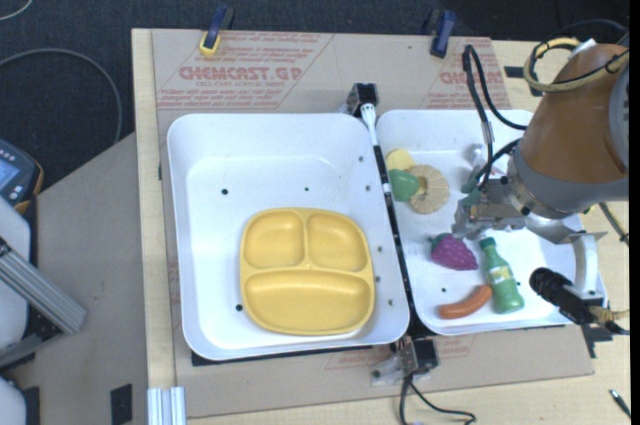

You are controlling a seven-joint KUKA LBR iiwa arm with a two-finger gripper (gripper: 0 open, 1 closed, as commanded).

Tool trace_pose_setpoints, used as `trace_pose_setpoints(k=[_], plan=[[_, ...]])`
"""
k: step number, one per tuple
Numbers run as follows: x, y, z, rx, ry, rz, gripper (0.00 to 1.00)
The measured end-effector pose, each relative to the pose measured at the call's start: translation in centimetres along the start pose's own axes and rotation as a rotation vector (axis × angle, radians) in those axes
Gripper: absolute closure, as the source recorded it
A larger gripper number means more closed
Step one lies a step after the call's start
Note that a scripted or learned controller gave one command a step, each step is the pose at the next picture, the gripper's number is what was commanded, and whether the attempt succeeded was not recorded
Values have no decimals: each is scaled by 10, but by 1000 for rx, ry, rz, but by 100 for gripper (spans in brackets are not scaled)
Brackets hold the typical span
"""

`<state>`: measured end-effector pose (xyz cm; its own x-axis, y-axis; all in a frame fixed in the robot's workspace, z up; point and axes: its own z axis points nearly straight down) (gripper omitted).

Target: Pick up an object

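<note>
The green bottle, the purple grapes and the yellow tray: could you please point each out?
green bottle (501, 278), camera view, on its body.
purple grapes (454, 253), camera view, on the bunch's middle.
yellow tray (305, 270), camera view, on its central divider.

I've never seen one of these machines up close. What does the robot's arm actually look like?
The arm is bulky and rounded, with a broad orange band above a grey wrist section. Black cables loop along it, and a yellowish cable coil sits near its top. Its gripper is a small grey metal assembly at the end. A black cylindrical part sticks out below.
</note>
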<state>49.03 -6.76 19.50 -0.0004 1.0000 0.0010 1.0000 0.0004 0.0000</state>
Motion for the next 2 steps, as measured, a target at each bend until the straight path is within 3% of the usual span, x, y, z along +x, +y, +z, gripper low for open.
trace_pose_setpoints(k=[1, 2], plan=[[87, -10, -90, -10, 2, -10, 100], [160, -10, -237, -20, 6, -11, 100]])
